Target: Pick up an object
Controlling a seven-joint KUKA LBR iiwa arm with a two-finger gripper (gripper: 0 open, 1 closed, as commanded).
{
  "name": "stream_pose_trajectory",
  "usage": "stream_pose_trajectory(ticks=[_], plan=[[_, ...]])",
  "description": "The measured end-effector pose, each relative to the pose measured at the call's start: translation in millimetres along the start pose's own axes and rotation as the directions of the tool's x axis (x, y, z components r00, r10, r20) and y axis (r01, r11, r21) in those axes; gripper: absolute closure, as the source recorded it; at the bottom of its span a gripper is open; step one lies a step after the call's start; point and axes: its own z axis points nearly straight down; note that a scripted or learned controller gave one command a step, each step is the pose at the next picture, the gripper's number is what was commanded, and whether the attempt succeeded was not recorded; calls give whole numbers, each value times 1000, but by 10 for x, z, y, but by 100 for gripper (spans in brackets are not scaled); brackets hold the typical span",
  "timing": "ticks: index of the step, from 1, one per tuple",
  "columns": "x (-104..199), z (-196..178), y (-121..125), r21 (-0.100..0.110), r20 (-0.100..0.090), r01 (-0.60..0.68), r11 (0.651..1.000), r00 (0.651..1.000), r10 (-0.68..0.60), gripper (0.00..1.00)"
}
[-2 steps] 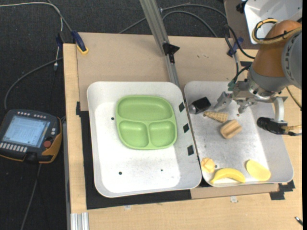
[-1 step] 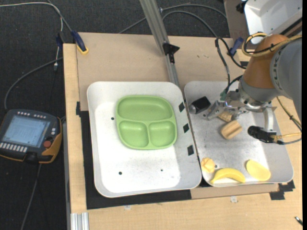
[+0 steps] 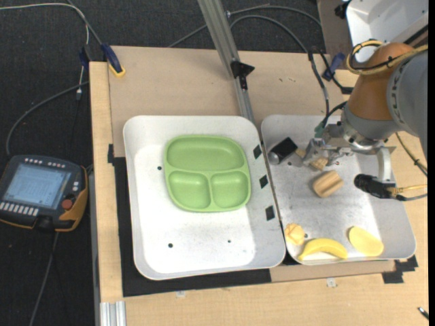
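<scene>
1. I see a tan wooden cylinder (image 3: 327, 184) lying on its side near the middle of the right bin (image 3: 340, 240).
2. A yellow banana (image 3: 323, 249) lies curved along that bin's near edge.
3. Just left of the banana sits a small pale yellow piece (image 3: 294, 233), touching or nearly touching it.
4. A yellow rounded piece (image 3: 365, 241) rests to the banana's right.
5. A dark object with a silver end (image 3: 281, 149) lies at the bin's far left.

2 white bins (image 3: 204, 267), 1 green plate (image 3: 206, 172), 1 banana (image 3: 322, 249), 1 wooden block (image 3: 327, 184), 1 black-and-silver object (image 3: 281, 149)
</scene>
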Motion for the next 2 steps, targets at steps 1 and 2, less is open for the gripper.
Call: stream_pose_trajectory(ticks=[1,2], plan=[[-19,-616,-56,-4,2,-1,1000,1000,1,100],[2,-1070,-86,-5,2,1,1000,1000,-1,100]])
